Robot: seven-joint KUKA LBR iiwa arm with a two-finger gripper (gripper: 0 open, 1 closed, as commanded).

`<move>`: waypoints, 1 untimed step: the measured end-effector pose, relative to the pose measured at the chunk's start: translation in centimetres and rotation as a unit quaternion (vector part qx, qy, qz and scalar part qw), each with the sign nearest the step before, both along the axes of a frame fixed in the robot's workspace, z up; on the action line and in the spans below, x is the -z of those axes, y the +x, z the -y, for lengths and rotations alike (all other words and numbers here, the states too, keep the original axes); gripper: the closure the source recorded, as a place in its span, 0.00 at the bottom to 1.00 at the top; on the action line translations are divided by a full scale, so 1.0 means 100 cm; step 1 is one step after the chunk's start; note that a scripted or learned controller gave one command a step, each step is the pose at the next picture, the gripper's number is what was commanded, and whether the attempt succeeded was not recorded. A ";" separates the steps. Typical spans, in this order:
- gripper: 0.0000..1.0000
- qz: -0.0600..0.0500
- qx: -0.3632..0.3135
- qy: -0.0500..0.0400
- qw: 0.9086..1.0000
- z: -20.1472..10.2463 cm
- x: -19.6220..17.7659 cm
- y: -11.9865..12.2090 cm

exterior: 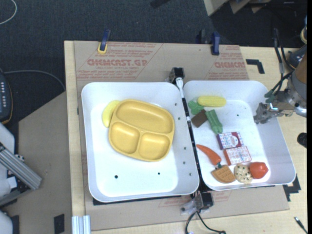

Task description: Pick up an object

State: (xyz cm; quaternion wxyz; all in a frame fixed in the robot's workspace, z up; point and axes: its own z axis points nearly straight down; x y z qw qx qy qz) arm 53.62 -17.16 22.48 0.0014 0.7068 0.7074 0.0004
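The jaws (pixel 262 113) hang at the right bin's (pixel 280 145) far right wall, above bare white floor; whether they are parted or closed cannot be told, and nothing is seen between them. The toy food lies well apart to their left and below: corn cob (pixel 211 101), green vegetable (pixel 214 121), brown block (pixel 198 119), red pepper (pixel 209 154), two pink packets (pixel 233 147), cookie (pixel 242 173), tomato (pixel 259 169) and orange wedge (pixel 223 174). In the left bin (pixel 97 179) a yellow divided tray (pixel 140 129) rests partly over a yellow banana (pixel 108 112). Both bins sit on the table (pixel 78 67).
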 end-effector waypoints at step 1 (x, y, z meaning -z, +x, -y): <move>1.00 0.001 -0.003 0.001 1.000 -0.053 -0.008 0.013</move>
